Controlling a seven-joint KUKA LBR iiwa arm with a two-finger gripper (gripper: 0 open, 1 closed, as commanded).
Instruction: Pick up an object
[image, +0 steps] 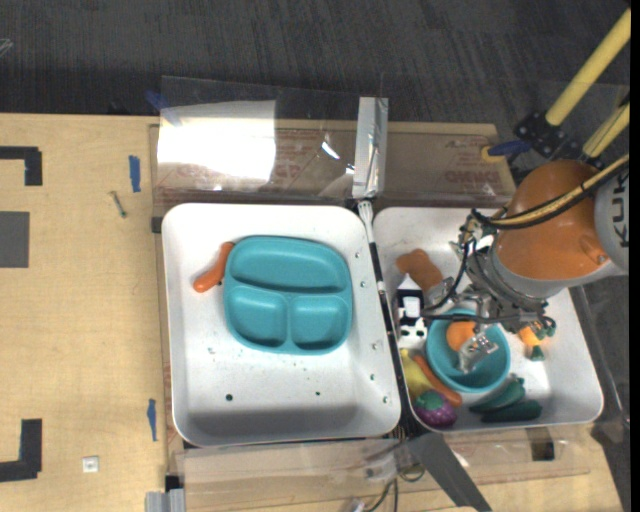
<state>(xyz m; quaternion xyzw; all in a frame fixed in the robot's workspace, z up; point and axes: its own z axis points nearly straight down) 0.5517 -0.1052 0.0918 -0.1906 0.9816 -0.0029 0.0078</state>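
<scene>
My gripper (478, 347) hangs low over the right bin (580, 330), inside a teal bowl (466, 368). An orange piece (458, 333) lies in the bowl right beside the gripper's tip. The wrist with its orange band (545, 225) hides what is behind it. A brown piece (419, 268) lies at the bin's back left. A yellow piece (419, 371), a purple bunch (435, 407) and a dark green piece (506, 401) crowd the bowl's front side. A small orange piece (533, 346) sits to its right.
The left bin (190, 330) holds a teal divided plate (289, 292) with an orange carrot-like piece (211, 272) at its left edge. A black-and-white item (408, 306) lies by the right bin's left wall. A clear sheet (260, 150) stands behind the bins.
</scene>
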